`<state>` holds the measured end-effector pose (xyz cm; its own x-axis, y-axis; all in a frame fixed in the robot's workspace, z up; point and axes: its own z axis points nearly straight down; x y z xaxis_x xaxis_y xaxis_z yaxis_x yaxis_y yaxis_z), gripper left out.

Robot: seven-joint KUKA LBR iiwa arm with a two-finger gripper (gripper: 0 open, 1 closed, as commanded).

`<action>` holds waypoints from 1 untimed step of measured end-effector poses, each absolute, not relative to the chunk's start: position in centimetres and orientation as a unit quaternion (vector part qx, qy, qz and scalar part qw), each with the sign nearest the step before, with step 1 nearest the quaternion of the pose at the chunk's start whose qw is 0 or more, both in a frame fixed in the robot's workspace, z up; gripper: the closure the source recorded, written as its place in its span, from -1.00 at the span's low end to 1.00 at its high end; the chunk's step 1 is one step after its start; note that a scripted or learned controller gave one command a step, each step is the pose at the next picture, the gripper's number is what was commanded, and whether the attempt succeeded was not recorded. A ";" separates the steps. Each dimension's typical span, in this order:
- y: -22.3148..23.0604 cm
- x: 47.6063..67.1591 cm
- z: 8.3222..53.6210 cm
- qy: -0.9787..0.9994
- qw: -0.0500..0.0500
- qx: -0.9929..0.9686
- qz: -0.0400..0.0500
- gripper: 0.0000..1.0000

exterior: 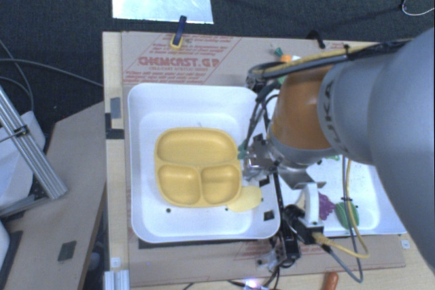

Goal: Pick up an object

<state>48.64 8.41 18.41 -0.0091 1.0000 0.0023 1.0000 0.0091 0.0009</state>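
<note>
Jaws point(253, 161) down low at the right edge of the left bin point(139, 159), right beside the yellow tray point(197, 165). Hard to tell if open or closed, since the big grey arm point(380, 105) and its orange band point(299, 112) hang over them and hide most of the tips. Nothing plainly seen between them, so no saying that anything is held.

Yellow tray flat in the middle of the left bin, three hollows facing up. Small pale yellow piece point(246, 199) just past its lower right corner, touching or almost touching the tray. Right bin point(380, 214) mostly under the arm, with a white thing point(310, 204), a purple thing point(325, 206) and a green thing point(345, 212) peeking out near its front. Both bins on the counter point(115, 125).

Looks like an early try at a pick, aimed at the tray's right rim or the small piece.

Could go wrong in a few ways. Tray wide, flat and smooth, so a pinch on one thin rim may slip off. Might tip and drop if lifted by one edge. Might only get pushed to the left and not grabbed. Bin wall very close, so a bump there could spoil the try. Could also close on air between the tray and the small piece.
</note>
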 end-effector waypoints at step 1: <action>-2.5 51.4 24.9 -0.704 -0.005 -0.710 -0.002 1.00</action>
